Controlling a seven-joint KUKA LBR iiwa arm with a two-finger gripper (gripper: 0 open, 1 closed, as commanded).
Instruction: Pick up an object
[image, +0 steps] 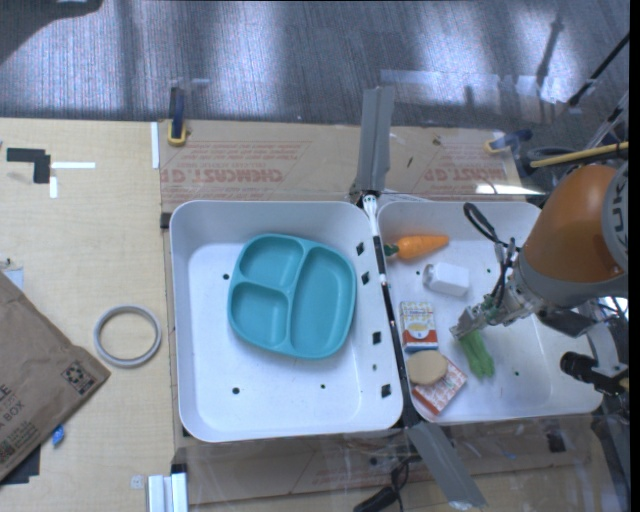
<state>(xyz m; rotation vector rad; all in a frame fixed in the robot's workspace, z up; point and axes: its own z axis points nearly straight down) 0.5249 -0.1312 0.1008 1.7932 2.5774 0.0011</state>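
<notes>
The right bin (520, 395) holds an orange carrot (418, 245), a white block (448, 279), a small red-and-white carton (419, 325), a tan round cookie (428, 369) on a red-edged packet (443, 390), and a green vegetable (477, 355). My gripper (476, 322) hangs low in this bin, right above the green vegetable's upper end and just right of the carton. The orange wrist band (572, 235) looms over the bin's right half and hides part of its floor.
The left bin (195, 330) holds a teal divided plate (294, 295). A roll of tape (127, 334) and a brown cardboard box (35, 375) lie on the bench to the left. A grey divider (375, 150) rises between the bins at the back.
</notes>
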